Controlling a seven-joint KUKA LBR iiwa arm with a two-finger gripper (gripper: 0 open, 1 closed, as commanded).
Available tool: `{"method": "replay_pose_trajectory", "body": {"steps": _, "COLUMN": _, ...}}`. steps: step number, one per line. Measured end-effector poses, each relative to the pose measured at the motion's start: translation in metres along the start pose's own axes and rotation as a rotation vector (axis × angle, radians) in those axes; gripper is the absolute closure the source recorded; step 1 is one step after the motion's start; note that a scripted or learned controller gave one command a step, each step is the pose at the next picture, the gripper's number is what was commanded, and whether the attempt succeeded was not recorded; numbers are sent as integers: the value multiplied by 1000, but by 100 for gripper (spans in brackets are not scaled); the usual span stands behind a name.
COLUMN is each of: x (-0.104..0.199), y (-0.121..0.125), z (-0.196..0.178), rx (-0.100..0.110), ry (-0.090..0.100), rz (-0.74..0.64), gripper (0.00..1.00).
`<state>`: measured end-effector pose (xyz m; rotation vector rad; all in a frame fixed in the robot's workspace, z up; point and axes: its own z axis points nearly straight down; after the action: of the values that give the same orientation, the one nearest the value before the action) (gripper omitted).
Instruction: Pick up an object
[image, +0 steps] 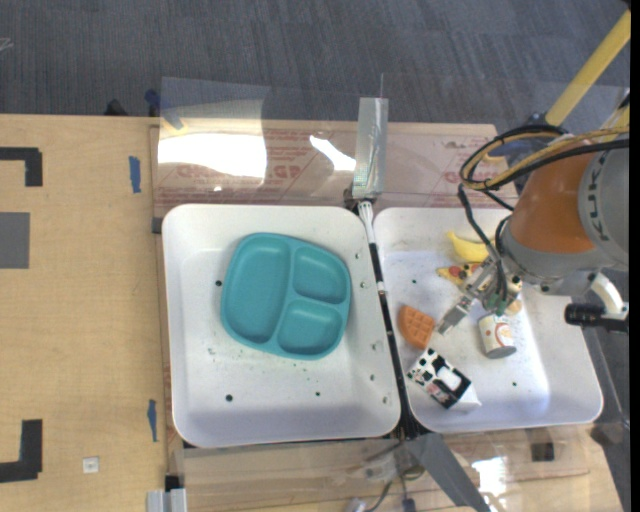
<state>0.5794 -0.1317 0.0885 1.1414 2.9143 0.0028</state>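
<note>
in the right white bin, the gripper hangs above the orange waffle-textured wedge, grip state unclear; approach step, next a descent onto it.

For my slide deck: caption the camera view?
Gripper over the right bin beside an orange waffle piece; teal divided plate in the left bin.
</note>
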Motion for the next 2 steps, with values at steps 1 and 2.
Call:
{"method": "replay_pose_trajectory", "body": {"steps": 1, "x": 63, "y": -20, "z": -1, "rx": 1, "ry": 2, "rz": 27, "gripper": 0}}
{"method": "replay_pose_trajectory", "body": {"steps": 2, "x": 33, "y": 11, "z": 0, "rx": 2, "ry": 3, "rz": 700, "gripper": 0}}
